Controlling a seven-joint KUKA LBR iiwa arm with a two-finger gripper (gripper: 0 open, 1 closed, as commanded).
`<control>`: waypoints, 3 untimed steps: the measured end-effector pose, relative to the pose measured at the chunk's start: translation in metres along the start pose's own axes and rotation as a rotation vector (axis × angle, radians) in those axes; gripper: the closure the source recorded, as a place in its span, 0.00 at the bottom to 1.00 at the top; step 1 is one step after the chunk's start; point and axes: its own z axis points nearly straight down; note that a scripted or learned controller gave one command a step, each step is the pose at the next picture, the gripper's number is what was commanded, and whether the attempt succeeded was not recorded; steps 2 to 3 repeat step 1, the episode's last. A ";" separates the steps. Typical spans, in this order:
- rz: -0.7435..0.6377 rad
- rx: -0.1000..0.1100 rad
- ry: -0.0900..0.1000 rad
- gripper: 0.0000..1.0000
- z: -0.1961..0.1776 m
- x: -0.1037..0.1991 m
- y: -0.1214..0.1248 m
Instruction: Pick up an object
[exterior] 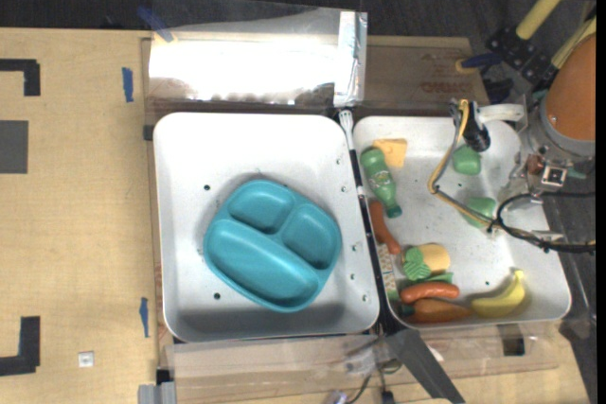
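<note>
The right bin (445, 222) holds toy food. A green bottle (379, 181) lies by its left wall, with a yellow cheese wedge (393, 151) just behind it. An orange carrot (381, 224) lies below the bottle. Near the front wall are a yellow banana (502, 296), a red sausage (431, 291) and a yellow and green piece (424, 260). Two small green pieces (466, 161) (481, 206) lie near the middle right. My gripper (547, 173) hangs under the orange-banded wrist (576, 99) at the bin's right edge, above the wall and apart from the toys.
The left bin (189, 156) holds a teal divided plate (273, 243). A yellow and black cable (453, 167) loops over the right bin's back half. A shiny plastic sheet (251, 57) lies behind the left bin. Brown bench surface lies to the left.
</note>
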 end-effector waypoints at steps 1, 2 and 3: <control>-0.002 -0.001 -0.003 1.00 0.001 -0.015 0.003; -0.002 -0.001 -0.003 1.00 0.001 -0.015 0.003; -0.002 -0.001 -0.003 1.00 0.001 -0.015 0.003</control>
